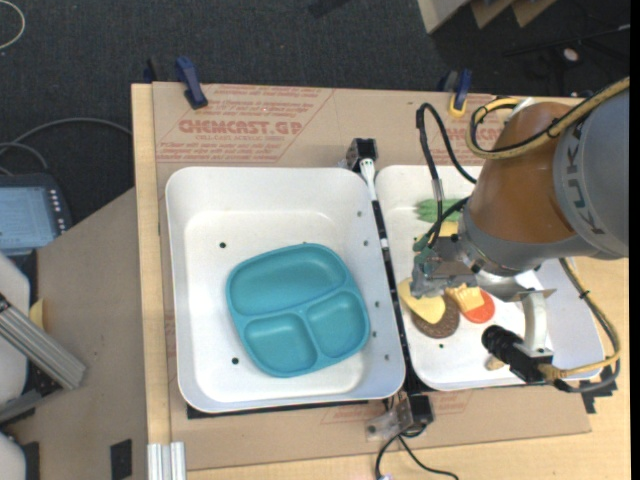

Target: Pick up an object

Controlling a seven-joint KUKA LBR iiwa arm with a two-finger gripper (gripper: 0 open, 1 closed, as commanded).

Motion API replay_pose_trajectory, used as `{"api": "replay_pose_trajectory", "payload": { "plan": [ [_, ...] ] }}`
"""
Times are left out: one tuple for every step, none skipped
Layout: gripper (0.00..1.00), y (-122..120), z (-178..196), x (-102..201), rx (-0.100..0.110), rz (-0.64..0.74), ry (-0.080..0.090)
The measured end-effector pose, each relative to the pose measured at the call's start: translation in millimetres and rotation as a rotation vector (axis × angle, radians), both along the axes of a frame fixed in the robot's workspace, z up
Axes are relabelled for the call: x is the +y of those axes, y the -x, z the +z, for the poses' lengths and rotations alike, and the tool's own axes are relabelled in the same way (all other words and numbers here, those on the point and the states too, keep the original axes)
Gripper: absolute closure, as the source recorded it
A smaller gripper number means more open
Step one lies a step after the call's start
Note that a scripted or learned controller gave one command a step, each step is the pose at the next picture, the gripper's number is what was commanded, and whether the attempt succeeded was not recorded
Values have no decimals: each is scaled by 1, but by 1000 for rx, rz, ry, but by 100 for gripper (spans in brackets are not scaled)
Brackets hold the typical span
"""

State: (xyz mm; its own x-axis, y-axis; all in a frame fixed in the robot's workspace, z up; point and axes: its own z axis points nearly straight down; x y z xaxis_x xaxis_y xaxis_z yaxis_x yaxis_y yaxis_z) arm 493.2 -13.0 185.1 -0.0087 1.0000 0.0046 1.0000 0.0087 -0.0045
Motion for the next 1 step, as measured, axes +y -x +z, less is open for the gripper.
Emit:
{"api": "replay_pose_trajectory", "payload": {
  "plan": [
    [100,14,43,73,-8,-1,2]
  ]
}}
